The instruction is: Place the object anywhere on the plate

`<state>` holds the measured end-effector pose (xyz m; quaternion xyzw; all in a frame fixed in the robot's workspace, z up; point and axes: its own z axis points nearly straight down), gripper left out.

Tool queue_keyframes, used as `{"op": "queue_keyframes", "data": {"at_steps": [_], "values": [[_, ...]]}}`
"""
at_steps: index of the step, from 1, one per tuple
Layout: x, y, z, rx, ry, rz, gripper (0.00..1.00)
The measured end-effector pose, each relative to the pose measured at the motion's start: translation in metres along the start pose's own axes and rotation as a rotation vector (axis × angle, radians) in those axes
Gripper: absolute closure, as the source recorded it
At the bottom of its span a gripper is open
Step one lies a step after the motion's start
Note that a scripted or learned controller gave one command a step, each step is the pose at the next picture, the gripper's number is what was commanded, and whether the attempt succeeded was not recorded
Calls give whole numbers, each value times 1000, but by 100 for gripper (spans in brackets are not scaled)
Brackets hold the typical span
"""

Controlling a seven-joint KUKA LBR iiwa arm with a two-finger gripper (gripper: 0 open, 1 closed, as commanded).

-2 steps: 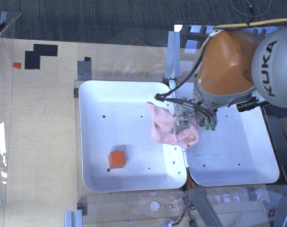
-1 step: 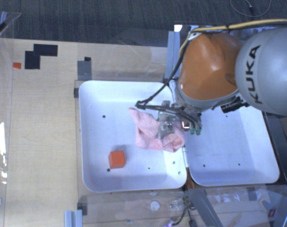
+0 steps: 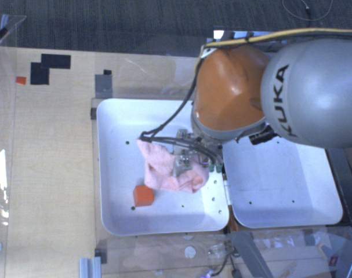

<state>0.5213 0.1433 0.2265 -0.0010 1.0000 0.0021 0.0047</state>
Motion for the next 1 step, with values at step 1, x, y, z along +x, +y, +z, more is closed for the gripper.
{"op": "queue_keyframes", "data": {"at_steps": [1], "values": [[0,0,0,0,-1,1,0]]}}
